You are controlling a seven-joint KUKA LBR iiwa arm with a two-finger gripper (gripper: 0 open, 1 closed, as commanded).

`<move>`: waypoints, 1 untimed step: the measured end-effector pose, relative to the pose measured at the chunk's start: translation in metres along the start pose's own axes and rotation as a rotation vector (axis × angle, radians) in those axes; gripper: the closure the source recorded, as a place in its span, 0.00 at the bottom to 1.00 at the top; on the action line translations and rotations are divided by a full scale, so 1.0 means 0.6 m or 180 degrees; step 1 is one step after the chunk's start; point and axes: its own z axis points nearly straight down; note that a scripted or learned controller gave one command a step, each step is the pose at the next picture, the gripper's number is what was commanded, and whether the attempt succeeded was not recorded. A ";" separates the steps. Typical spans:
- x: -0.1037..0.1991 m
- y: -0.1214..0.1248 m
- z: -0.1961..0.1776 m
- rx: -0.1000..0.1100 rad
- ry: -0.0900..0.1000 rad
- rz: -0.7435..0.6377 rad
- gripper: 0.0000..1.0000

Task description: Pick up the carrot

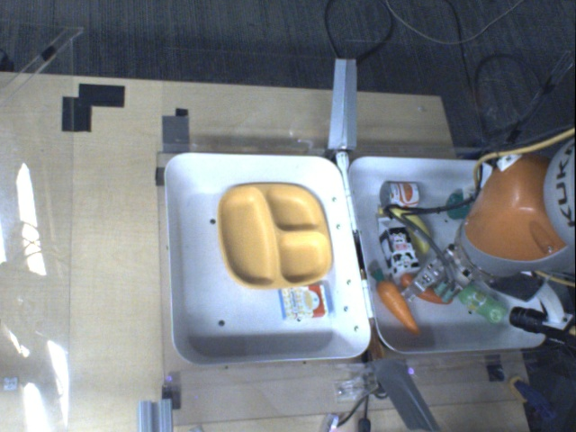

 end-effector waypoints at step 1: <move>0.075 0.056 -0.141 0.0031 0.0032 -0.0310 1.00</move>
